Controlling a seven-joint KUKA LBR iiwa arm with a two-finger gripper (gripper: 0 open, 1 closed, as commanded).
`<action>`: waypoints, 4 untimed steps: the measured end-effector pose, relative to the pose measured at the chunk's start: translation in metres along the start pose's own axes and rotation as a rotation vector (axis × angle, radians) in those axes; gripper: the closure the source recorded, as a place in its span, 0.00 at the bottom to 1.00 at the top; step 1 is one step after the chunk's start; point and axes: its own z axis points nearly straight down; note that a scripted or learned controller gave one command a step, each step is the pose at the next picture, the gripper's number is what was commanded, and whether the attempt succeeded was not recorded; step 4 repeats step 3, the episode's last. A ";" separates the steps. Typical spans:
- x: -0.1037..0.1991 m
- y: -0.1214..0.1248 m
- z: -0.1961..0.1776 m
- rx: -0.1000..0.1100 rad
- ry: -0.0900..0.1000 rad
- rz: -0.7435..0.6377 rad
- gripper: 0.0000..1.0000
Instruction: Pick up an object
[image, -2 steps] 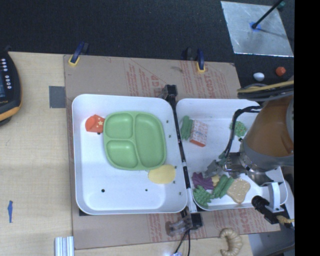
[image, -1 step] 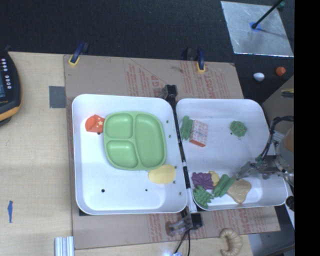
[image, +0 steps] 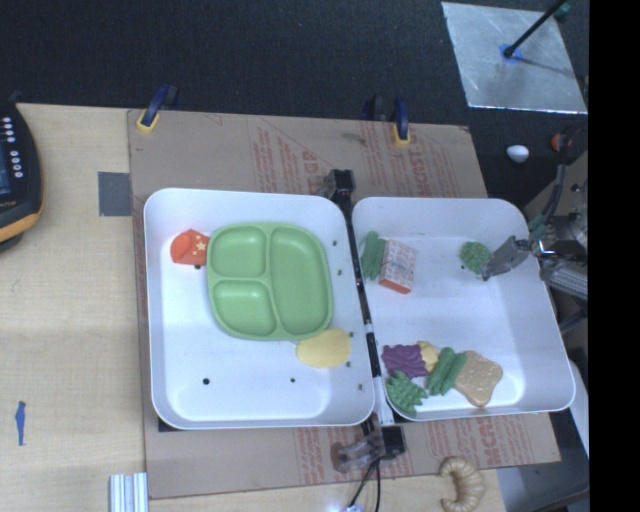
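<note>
The grey two-finger gripper (image: 503, 258) reaches in over the right edge of the right shallow white plastic bin (image: 520, 330), and its dark tip lies just beside a small green leafy toy vegetable (image: 474, 255) near the upper right corner of this bin. I cannot tell if the jaws are open or closed, because the tip is small and dark in the camera view, and I see no object between them. So my judgement is that nothing is picked up yet and the step in hand is the approach to this green piece.

To do this step well, I would center the gripper directly above the green leafy piece, not at its side, so that it does not push the piece away over the smooth floor of the bin. The piece stands alone, well apart from the other things, which makes it a good choice. The descent should go down almost to the floor, since the toy is low and probably soft.

In the same bin there is a green bean-like toy (image: 372, 255) touching a small white and red packet (image: 399, 266), and at the lower part a tight group: a purple toy (image: 403, 357), green pieces (image: 440, 370) and a tan slice of toy bread (image: 478, 378). These are crowded, so a grasp there risks catching 2 things or none.

The left white bin (image: 180, 390) holds a light green plate with 3 compartments (image: 270, 280), a red toy (image: 188, 247) beside it and a yellow toy (image: 324, 348) at its lower edge; these are far from the gripper.
</note>
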 end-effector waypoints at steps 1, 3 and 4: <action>0.080 -0.055 0.009 0.023 0.008 0.000 0.00; 0.068 -0.060 0.151 0.024 0.002 0.010 0.00; 0.068 -0.060 0.151 0.024 0.002 0.010 0.00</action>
